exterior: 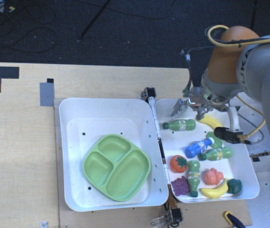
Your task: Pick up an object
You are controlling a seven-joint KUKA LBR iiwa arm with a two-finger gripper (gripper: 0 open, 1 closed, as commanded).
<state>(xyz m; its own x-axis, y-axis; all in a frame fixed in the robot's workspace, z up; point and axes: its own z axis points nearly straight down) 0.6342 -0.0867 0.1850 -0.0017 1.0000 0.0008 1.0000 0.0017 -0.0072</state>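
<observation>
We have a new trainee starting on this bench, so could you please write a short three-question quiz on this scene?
1. True or false: the green divided plate lies in the left bin.
2. Which toy lies nearest the gripper? A) the purple grapes B) the green bottle at the top of the right bin C) the tomato
3. How many yellow bananas lie in the right bin?

Key: 1. True. 2. B. 3. Two: one near the gripper, one at the front.
</observation>
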